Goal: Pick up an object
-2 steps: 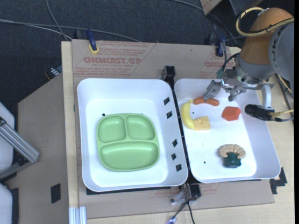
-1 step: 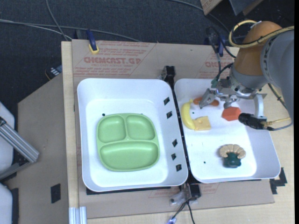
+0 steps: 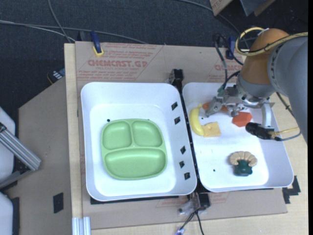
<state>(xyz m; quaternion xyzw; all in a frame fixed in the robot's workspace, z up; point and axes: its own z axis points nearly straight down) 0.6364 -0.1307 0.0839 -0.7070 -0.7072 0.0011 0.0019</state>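
Observation:
The right bin (image 3: pixel 266 155) holds several small items. A yellow banana (image 3: pixel 194 121) lies near its left wall, with a pale yellow cheese wedge (image 3: pixel 211 129) touching it. An orange-red block (image 3: pixel 241 119) rests further right. A tan shell-like piece on a teal base (image 3: pixel 243 162) sits toward the front. My gripper (image 3: pixel 220 104) hangs low over the back of this bin, just above the banana and cheese and left of the orange-red block. Small orange bits show around its tip, and I cannot make out whether anything is held.
The left bin (image 3: pixel 88 131) contains a green divided plate (image 3: pixel 133 148). Black clips (image 3: pixel 183 151) line the wall between the bins. A black connector with a yellow cable (image 3: pixel 261 130) trails from the arm over the right bin. Cardboard surrounds both bins.

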